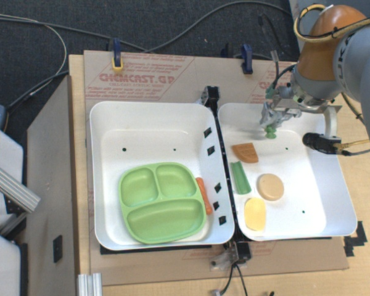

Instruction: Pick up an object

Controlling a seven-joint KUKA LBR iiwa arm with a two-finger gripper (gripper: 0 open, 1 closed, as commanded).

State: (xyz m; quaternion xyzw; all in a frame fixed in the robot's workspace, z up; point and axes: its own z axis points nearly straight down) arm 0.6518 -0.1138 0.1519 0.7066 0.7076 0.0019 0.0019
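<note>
Dark carpet with cables running everywhere is surrounding the counter (pixel 172 66), which is topped with a cardboard sheet and carrying two white bins side by side. We're looking at the left bin (pixel 111 119) holding a green divided tray (pixel 163 201) with a small orange stick (pixel 203 196) lying along its right edge.

We're coming in from the right over the right bin (pixel 314 184), and the tool (pixel 272 123) is hovering at the far-left part of it. Something small and green (pixel 271 131) is showing right at the tip, but whether that's pinched in the tool or just sitting under it, and how wide the tool is set, we honestly can't tell from this angle.

The pickable stuff is all sitting nearer than the tool: a brown wedge (pixel 245 153) just below it, then a green stick (pixel 239 177) with its long axis running near-to-far along the bin's left wall, a tan round piece (pixel 271 187), and a yellow piece (pixel 254 214) nearest of all. So we're guessing any next grab means shifting toward the near side, slightly left.
</note>
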